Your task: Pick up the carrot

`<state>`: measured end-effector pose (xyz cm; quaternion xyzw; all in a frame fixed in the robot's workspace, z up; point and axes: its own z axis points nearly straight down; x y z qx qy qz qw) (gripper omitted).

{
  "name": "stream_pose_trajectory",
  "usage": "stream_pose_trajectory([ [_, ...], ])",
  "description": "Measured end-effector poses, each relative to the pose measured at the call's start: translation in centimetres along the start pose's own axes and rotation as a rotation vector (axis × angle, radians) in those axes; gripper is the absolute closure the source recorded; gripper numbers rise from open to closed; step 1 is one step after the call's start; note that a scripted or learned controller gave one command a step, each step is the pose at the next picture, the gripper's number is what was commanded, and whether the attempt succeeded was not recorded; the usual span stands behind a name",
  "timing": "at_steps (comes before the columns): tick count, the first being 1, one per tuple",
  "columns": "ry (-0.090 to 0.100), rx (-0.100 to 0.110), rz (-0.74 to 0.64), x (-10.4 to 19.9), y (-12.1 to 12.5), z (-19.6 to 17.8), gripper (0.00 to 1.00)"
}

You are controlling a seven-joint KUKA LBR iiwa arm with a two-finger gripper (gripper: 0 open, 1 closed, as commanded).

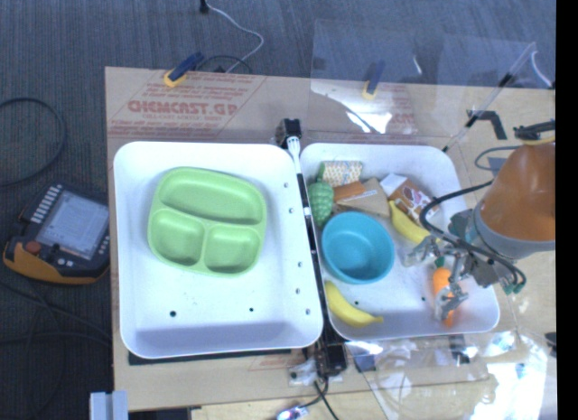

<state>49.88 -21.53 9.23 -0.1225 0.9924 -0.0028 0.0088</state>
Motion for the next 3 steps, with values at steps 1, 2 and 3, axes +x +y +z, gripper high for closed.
stream_pose_trajectory([
  [1, 0.002, 0.007, 0.358, -0.3, 2.2, 0.0, 0.0],
  [2, -0.002, 0.004, 0.563, 0.1, 2.8, 0.0, 0.0],
  [3, -0.009, 0.008, 0.562, -0.2, 2.7, -1.2, 1.0],
])
